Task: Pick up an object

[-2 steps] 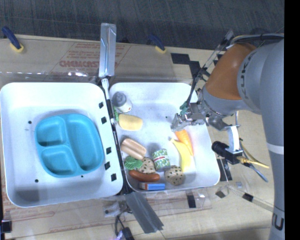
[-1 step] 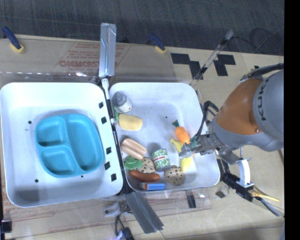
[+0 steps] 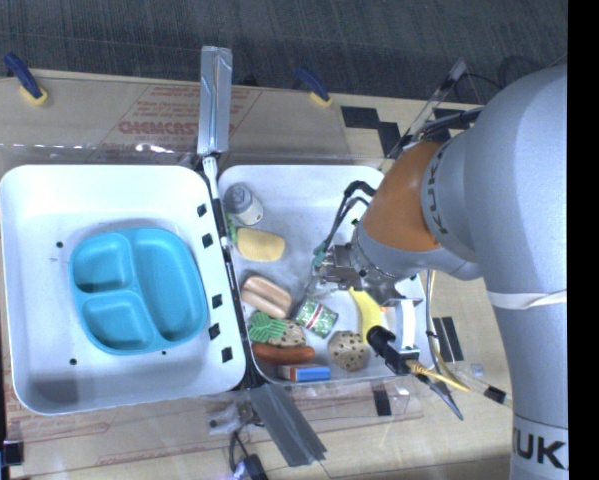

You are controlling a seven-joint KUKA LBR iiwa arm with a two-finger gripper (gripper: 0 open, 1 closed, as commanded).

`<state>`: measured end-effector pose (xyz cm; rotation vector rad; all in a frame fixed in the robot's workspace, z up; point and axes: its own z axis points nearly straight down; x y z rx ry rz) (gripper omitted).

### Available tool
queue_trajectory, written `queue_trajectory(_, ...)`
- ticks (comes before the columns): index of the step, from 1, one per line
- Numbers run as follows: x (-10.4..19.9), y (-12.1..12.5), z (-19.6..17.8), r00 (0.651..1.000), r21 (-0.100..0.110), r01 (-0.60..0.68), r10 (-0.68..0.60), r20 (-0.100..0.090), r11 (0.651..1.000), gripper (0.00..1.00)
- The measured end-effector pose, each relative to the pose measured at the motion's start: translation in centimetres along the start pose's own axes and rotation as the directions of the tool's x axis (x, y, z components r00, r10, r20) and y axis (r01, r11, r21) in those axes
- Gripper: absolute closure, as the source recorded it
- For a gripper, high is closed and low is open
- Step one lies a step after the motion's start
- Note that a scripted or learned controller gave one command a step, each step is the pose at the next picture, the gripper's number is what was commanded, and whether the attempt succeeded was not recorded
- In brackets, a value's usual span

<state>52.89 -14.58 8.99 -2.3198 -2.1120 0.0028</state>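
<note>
Down in right bin [image 3: 279, 183], gripper [image 3: 324, 273] above green packet [image 3: 317, 318]; fingers' spread unclear.

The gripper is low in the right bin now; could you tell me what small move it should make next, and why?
Probably a short drop onto one item, then close. The gripper hangs low in the right bin, over the crowded pile, beside the hot dog bun and above the green packet. Nothing shows between its fingers, so no pick has happened yet.
</note>
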Motion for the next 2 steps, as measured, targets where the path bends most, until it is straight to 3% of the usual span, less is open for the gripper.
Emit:
queue_trajectory(1,-3.2,2.6,-10.8,0.999,-0.004,0.037,-0.037,0.002,0.999,1.0)
queue_trajectory(2,-5.2,3.5,-3.8,0.914,0.005,0.406,-0.406,-0.003,0.914,1.0)
